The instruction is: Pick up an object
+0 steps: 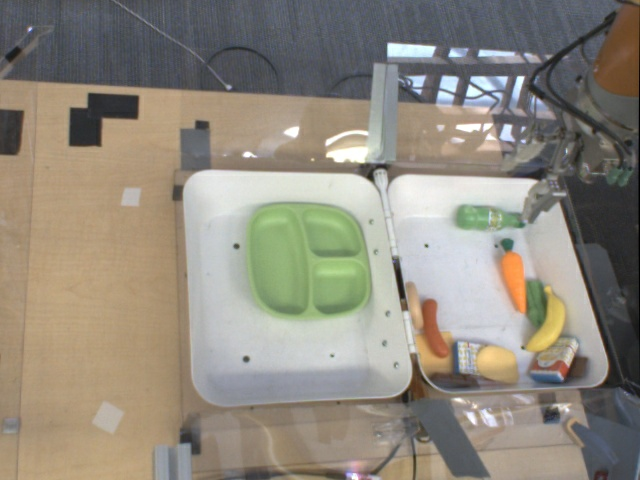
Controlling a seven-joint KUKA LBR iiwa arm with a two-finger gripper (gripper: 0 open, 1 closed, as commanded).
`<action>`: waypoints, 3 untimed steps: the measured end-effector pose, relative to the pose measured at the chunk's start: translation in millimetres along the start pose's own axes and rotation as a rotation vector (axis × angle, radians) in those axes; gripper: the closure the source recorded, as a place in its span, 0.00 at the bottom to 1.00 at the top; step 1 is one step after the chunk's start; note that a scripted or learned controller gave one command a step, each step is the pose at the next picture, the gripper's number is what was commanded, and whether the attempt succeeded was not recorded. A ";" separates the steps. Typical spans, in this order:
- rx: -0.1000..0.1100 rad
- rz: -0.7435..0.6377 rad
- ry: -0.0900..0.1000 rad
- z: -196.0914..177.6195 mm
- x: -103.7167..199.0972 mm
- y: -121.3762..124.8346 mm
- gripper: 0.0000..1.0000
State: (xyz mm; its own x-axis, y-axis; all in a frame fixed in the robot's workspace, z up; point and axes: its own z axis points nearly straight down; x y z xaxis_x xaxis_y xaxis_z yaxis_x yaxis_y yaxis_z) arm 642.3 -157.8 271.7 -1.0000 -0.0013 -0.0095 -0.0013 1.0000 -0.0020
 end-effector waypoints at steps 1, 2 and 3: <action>-0.005 0.000 0.017 140.7 6.8 -24.3 0.00; 0.000 0.124 -0.004 181.9 73.2 -47.8 0.00; 0.004 0.115 -0.019 166.2 67.5 -46.6 1.00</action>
State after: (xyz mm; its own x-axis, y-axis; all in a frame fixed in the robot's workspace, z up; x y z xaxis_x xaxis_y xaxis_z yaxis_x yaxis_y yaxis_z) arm 576.5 -204.9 105.0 -0.9932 0.1130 -0.0290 0.1131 0.9936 -0.0038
